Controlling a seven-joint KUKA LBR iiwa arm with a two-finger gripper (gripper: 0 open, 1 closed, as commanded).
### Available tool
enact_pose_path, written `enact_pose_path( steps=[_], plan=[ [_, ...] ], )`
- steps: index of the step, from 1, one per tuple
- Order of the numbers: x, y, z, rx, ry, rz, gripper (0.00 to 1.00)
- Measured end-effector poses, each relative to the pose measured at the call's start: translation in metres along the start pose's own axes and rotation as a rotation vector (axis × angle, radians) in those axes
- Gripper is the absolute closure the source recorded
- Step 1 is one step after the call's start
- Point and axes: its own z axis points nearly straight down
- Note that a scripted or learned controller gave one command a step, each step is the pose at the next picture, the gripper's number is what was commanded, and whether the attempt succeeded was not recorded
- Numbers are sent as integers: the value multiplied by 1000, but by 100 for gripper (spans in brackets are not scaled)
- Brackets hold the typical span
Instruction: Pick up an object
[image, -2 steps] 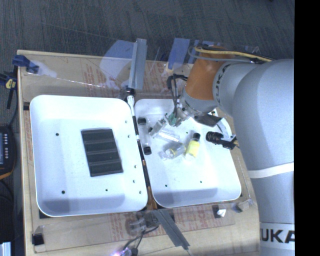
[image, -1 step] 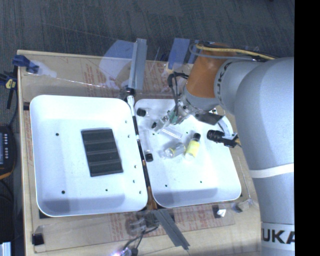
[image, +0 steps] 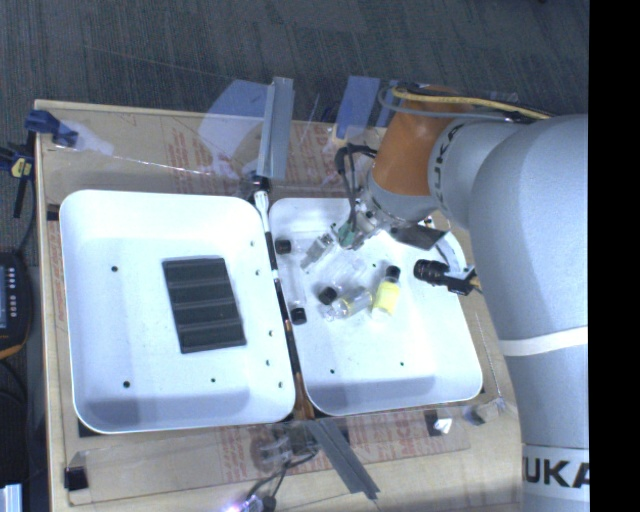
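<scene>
Two-finger gripper (image: 345, 236) lowered near far edge of right white bin (image: 450, 375), finger state cannot be told — clear crinkled plastic item (image: 345, 275) beside small yellow bottle (image: 385, 297) mid-bin, easily nudged aside, grasp likely missed.

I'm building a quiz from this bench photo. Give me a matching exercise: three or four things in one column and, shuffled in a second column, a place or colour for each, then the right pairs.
Things:
1. dark ridged block
2. yellow bottle
3. orange band
4. clear plastic bottle

Places or colours:
A. on the arm, above the wrist
B. lying in the left bin
C. in the right bin, near its upper left, beside the gripper
D. in the right bin, near the middle, with a black cap

Pairs: 1-B, 2-D, 3-A, 4-C
</scene>
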Motion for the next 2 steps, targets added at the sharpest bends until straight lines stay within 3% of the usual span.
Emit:
enact_pose_path(
  steps=[1,2],
  plan=[
    [-36,-55,-30,-3,4,-24,0],
    [-38,-45,9,-6,3,-105,0]
  ],
)
